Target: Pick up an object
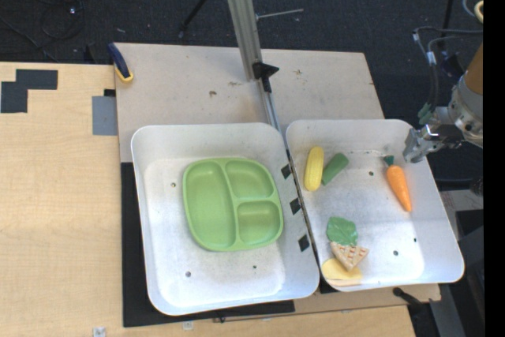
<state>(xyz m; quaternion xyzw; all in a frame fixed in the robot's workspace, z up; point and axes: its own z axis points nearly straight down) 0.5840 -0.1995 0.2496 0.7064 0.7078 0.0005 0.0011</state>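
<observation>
Orange carrot (398, 187): judged light, stiff, slippery (toy plastic); lies just below-left of gripper (417, 147).
Hold: best taken across the thick upper end.
Gripper: closure cannot be told.

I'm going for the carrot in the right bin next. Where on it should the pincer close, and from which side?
Grip the carrot across its thicker upper half, just below the green top. It lies flat, its long axis running down the right bin, tip toward the camera, apart from the other toys. Coming straight down from above, closing across its width, looks best. The pincer hovers just above its top end.
</observation>
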